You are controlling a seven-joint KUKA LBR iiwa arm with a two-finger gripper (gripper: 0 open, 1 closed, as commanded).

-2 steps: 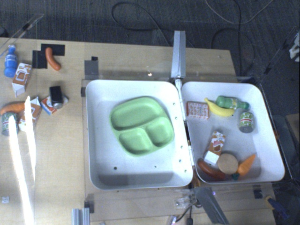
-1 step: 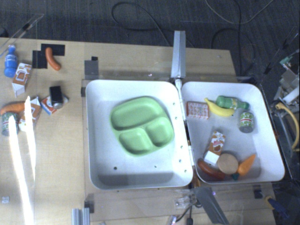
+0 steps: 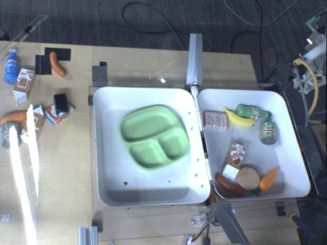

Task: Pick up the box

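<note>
A small flat box [image 3: 215, 120] with a red and white printed face lies in the right bin [image 3: 286, 106], near its upper left corner and close to the divider. A yellow banana [image 3: 238, 118] lies just to the box's right, nearly touching it. Lower down, a brown and white carton [image 3: 236, 155] stands tilted among other items.
The right bin also holds a green bottle [image 3: 253, 112], a can [image 3: 268, 132], a round bun [image 3: 248, 177], a sausage [image 3: 230, 185] and a carrot [image 3: 269, 179]. A green divided plate [image 3: 155, 136] sits in the left bin [image 3: 107, 152]. Loose toys lie on the bench at left. Pale hardware with a yellow cable [image 3: 309, 68] stands at the right edge.
</note>
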